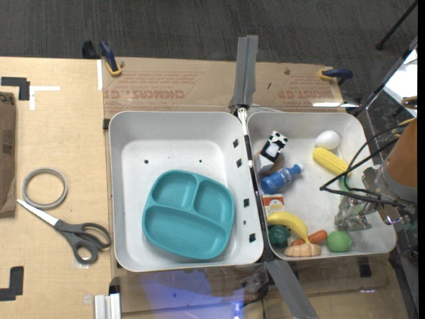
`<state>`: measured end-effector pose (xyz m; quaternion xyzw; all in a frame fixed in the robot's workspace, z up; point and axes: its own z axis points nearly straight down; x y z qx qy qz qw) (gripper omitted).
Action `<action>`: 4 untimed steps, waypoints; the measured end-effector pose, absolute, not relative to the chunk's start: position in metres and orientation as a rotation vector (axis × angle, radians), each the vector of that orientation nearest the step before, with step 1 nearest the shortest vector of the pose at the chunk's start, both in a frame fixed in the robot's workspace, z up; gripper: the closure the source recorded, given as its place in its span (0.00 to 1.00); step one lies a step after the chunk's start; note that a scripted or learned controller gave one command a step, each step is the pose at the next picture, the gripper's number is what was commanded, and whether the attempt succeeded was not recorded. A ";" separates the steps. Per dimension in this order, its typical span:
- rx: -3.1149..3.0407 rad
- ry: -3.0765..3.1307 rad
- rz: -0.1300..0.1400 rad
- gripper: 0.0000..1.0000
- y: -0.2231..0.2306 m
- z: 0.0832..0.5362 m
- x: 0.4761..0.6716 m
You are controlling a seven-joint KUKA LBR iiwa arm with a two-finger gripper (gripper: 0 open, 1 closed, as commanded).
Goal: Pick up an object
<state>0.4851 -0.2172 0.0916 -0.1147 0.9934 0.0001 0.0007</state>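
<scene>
My gripper [356,216] hangs low at the right side of the right bin [364,135], just above a green lime [339,241]. Nothing shows clearly in its grasp. Also in that bin lie a yellow corn cob [330,160], a white egg [327,139], a black-and-white toy [273,146], a blue bottle [282,177], a banana [290,222], a small red-and-white box [273,203], a dark green vegetable [279,234], a carrot [317,236] and a tan piece [302,249]. A teal divided plate [189,214] fills much of the left bin [133,138].
Scissors [73,231] and a tape roll [44,187] lie on the bench to the left of the bins. Cardboard [166,85] held by clamps runs behind both bins. Black cables [352,171] cross the right bin's right side.
</scene>
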 end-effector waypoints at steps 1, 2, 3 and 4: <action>-0.270 3.125 -0.001 0.00 -0.209 0.093 0.543; -0.294 3.126 0.000 0.00 -0.212 0.092 0.483; -0.298 3.123 0.000 0.00 -0.195 0.092 0.540; -0.325 3.123 0.001 0.00 -0.164 0.092 0.511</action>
